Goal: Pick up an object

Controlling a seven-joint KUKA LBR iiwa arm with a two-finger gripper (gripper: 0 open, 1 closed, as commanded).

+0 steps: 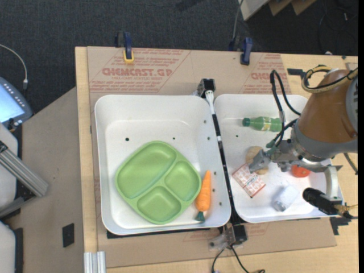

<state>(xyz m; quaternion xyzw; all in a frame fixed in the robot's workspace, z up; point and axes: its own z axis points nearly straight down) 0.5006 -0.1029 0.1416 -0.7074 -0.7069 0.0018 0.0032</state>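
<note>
Red-and-white packet (pixel 249 181) in right bin (pixel 296 209), claw (pixel 260 161) just above it

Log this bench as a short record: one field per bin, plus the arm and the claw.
left bin: green divided plate; carrot beside the plate's right edge
right bin: green bottle lying on its side near the far wall; red-and-white packet; small clear item; orange-red item partly under the arm
arm: reaching in over the right bin
claw: low over the right bin, just above the packet; grip state unclear
</note>
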